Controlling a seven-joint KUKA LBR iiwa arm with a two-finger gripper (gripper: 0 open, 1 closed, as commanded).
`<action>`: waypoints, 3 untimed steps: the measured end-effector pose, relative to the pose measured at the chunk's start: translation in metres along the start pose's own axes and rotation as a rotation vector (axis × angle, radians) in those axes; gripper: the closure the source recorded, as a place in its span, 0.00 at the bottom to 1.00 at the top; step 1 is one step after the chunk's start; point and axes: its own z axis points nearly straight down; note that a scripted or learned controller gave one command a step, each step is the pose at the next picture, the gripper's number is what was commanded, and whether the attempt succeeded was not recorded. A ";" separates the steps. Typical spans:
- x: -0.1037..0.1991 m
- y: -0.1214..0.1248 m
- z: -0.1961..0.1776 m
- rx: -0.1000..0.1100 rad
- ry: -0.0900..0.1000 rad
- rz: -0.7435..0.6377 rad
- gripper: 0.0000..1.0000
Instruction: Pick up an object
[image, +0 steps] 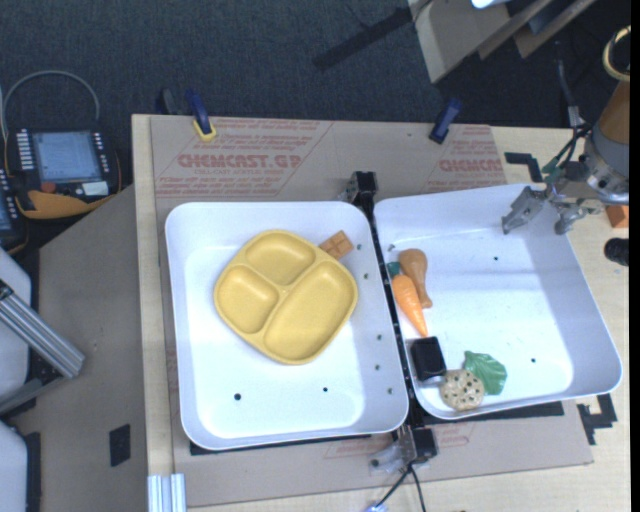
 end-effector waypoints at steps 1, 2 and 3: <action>0.001 0.003 -0.011 -0.016 -0.003 -0.004 0.00; 0.003 0.007 0.031 -0.012 -0.001 -0.006 0.00; 0.007 0.009 0.070 -0.015 0.003 -0.008 0.00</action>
